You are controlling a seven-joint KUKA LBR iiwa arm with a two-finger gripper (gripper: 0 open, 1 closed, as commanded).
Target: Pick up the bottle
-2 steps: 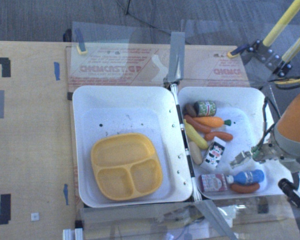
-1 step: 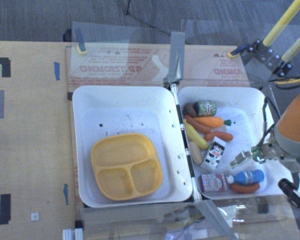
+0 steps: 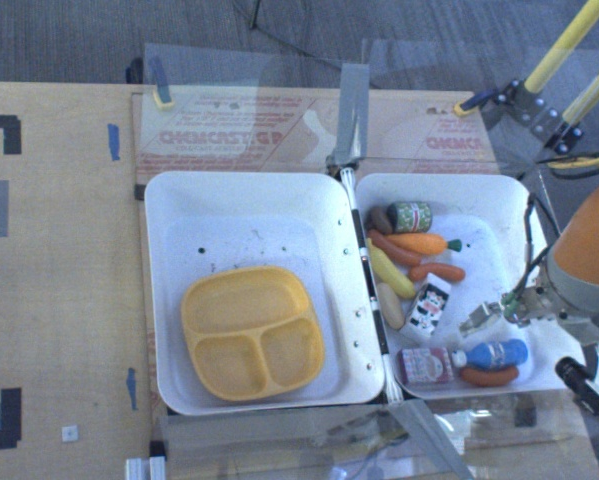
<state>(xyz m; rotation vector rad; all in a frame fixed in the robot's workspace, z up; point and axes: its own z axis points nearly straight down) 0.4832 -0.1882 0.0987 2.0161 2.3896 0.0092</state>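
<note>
The end effector (image 3: 487,315) hangs over the right bin (image 3: 499,193), how far it is spread I cannot tell, and nothing shows in its grasp. The bottle (image 3: 491,354) lies on its side just below it toward the bin's near wall, long axis running left to right, white cap leftward, touching a red sausage (image 3: 489,375). The arm (image 3: 579,258) reaches in from the right, wrist bent leftward and down.

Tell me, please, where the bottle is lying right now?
The bottle lies in the right bin, near its front edge, just above a red sausage and right of a pink carton.
</note>
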